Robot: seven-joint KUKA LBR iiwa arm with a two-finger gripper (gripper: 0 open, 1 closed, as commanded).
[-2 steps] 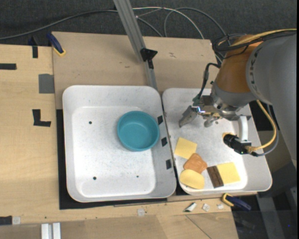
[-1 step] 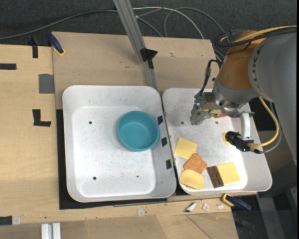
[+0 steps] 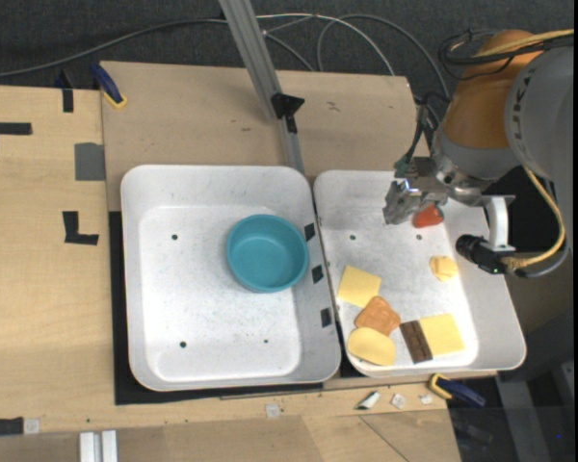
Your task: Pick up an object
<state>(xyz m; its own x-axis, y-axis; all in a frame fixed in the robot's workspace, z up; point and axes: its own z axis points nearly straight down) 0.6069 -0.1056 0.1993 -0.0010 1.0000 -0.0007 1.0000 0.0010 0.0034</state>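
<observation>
Jaws (image 3: 402, 206) low over the right bin (image 3: 366, 192), grip state impossible to tell, just beside a small red piece (image 3: 428, 218) at their right — better shifted squarely over that piece, lowered straight, closed gently — then lifted slowly.

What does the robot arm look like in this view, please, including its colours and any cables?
The arm is grey and rounded, with a broad orange band above the wrist. Its metallic grey end effector is small and blocky. A yellow cable and black cables loop alongside it.
</observation>
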